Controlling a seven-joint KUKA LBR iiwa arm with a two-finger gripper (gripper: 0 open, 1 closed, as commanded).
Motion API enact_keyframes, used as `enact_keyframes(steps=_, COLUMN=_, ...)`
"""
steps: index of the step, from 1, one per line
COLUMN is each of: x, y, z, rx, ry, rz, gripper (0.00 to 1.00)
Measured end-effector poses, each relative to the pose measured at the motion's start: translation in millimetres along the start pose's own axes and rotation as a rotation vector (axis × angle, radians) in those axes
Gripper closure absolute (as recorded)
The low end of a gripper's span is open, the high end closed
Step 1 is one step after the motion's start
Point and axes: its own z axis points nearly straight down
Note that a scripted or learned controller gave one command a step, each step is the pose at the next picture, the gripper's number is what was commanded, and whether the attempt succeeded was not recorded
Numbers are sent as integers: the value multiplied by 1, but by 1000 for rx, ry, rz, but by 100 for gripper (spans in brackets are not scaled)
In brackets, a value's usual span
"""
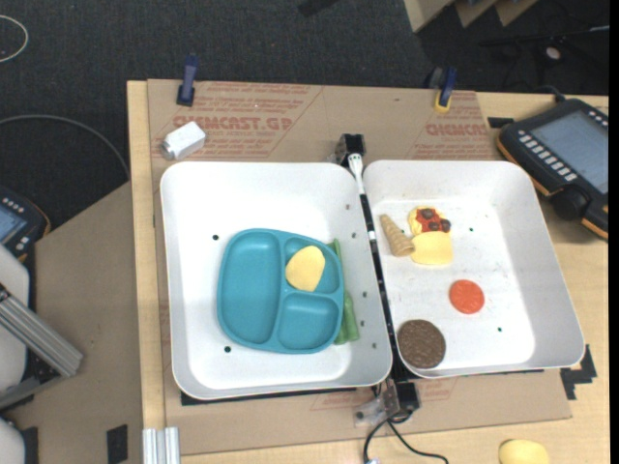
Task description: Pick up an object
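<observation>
Two shallow white bins sat side by side on the bench (pixel 242 124), their inner rims touching along the middle.

The left bin (pixel 193 220) carried one teal divided tray (pixel 251 298) with three compartments. One pale yellow lemon-like piece (pixel 306 268) lay in the tray's upper right compartment; the other two compartments carried nothing that could be made out. One green item (pixel 346 317) was wedged between the tray's right edge and the bin wall, mostly hidden, so its kind could not be told.

The right bin (pixel 513 211) held five loose things. One tan ridged cone (pixel 394 235) lay near the bin's left wall. Just beside it, to the right, one small yellow and red toy (pixel 428 221) rested against one pale yellow block (pixel 432 250), the two touching. One flat orange-red disc (pixel 467 297) lay below them, apart from both. One dark brown round cookie-like disc (pixel 422 343) sat at the bin's lower left corner, near the rim.

On the bench outside the bins were one small white block (pixel 184 140) at the upper left, two clamps at the far edge, one blue (pixel 187 80) and one blue and yellow (pixel 444 88), and one black handheld pendant (pixel 566 153) at the right. One yellow rounded thing (pixel 523 450) showed at the lower right edge.

The state of the tool could not be told.
</observation>
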Motion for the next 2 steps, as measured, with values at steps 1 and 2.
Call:
enact_keyframes(steps=1, x=5, y=-8, z=109, rx=36, ry=26, rz=4, gripper=100)
enact_keyframes(steps=2, x=4, y=-5, z=92, rx=19, ry=17, rz=2, gripper=100)
